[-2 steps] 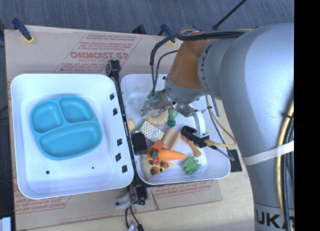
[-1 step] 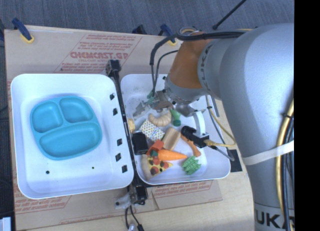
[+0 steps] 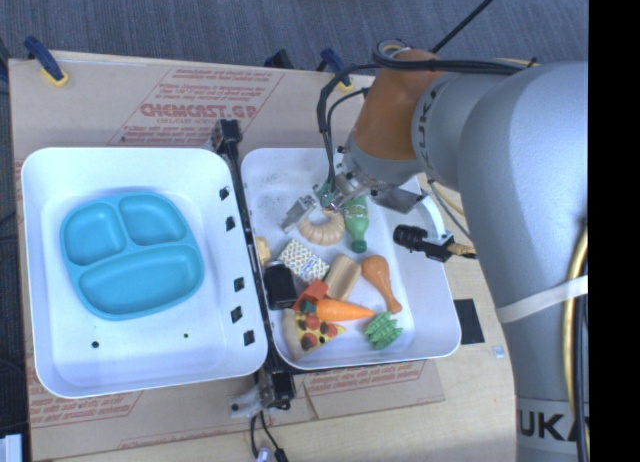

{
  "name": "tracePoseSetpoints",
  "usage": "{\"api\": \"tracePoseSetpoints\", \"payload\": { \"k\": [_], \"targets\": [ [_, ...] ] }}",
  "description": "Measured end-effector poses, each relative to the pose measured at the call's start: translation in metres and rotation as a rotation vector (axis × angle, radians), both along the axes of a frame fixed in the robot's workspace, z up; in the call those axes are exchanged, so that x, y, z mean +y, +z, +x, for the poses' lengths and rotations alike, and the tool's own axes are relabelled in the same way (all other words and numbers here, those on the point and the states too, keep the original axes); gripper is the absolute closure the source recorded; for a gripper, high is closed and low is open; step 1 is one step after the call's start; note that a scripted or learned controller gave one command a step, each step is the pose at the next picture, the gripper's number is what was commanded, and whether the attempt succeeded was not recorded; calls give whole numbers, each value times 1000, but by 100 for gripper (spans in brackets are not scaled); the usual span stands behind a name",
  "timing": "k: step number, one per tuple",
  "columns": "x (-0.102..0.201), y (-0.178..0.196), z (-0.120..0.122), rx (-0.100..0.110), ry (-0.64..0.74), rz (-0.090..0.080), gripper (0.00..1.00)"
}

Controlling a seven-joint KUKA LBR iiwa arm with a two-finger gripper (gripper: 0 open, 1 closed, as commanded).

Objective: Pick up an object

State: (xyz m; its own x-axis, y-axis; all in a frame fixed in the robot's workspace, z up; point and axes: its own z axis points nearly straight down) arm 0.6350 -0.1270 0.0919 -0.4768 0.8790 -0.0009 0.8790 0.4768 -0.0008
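1 hand [image 3: 327, 198] low over ring-shaped pastry [image 3: 322, 230], beside green bottle [image 3: 356, 226]

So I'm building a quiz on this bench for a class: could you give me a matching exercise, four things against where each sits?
Things:
1. divided blue plate
2. carrot
3. green bottle
4. pizza slice

Places:
A. right bin, just under the gripper
B. left bin
C. right bin, front left corner
D. right bin, lying across the middle of the toy pile, just above the pizza slice

Pairs: 1-B, 2-D, 3-A, 4-C
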Motion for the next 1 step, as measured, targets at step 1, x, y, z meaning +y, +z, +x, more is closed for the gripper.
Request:
{"api": "tracePoseSetpoints", "payload": {
  "k": [1],
  "targets": [
    [-53,0,22,1,134,1,0]
  ]
}}
